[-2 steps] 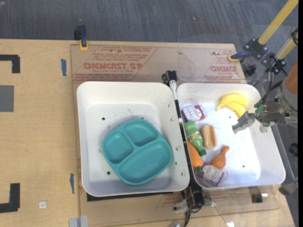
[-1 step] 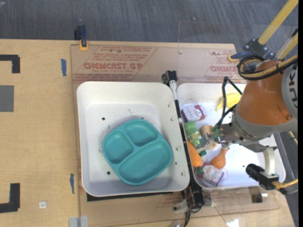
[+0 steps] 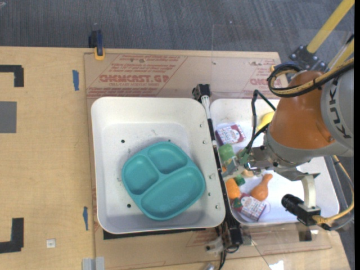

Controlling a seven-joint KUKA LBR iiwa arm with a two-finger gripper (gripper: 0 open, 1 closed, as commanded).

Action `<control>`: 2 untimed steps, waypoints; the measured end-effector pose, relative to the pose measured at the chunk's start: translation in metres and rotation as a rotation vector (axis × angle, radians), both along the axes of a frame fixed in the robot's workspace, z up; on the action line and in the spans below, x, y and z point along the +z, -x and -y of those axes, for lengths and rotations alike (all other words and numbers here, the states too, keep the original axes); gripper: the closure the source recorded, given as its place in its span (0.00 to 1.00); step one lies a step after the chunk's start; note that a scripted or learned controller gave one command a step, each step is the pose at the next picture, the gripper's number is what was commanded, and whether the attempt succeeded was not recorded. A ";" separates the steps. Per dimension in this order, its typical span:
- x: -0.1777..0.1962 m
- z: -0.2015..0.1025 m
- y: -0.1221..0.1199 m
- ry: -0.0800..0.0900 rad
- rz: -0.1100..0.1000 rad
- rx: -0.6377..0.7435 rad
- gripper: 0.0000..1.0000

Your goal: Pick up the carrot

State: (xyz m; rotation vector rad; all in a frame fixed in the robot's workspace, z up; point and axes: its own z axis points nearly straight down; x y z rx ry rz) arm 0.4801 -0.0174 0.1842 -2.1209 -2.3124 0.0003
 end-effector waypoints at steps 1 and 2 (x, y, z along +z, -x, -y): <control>0.000 0.001 0.000 0.001 0.001 -0.003 0.00; 0.000 0.001 0.000 0.001 0.001 -0.003 0.00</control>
